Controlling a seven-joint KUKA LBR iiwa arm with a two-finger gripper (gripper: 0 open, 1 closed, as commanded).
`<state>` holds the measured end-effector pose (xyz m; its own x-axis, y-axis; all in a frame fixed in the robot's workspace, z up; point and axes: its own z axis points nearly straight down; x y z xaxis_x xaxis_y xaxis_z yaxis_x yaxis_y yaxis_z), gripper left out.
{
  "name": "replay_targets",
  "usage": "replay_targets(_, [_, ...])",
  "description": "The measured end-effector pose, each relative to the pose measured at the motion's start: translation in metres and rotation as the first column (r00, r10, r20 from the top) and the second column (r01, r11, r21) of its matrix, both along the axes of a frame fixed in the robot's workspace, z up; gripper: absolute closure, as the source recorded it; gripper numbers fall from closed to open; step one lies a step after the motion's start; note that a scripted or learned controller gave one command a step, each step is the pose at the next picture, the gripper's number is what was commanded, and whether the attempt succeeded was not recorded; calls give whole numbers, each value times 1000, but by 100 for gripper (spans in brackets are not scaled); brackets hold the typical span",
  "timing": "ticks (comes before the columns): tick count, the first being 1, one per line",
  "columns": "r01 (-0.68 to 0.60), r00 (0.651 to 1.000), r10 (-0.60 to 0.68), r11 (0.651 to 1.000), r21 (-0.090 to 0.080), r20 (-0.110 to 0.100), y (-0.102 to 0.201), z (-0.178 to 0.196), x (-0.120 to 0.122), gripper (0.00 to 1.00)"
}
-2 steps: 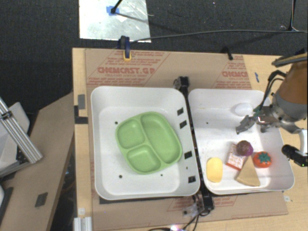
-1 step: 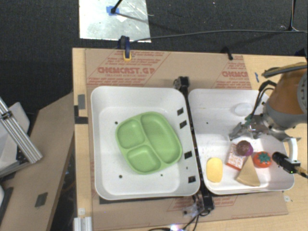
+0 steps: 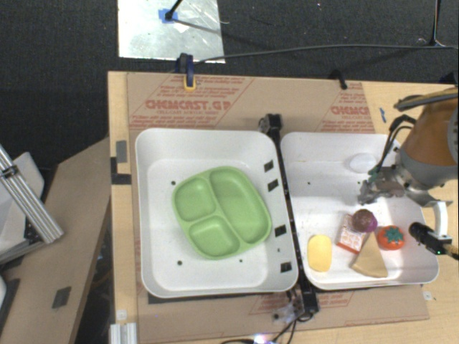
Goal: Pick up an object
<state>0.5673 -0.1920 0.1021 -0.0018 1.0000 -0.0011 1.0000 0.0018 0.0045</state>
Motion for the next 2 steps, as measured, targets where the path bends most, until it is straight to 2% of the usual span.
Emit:
replay_targets(1, [-3,1000,3,1000,-1,3,1,51,12,100])
replay_targets(2, [-4,1000,4,1000,-1,2,2,95,13,100])
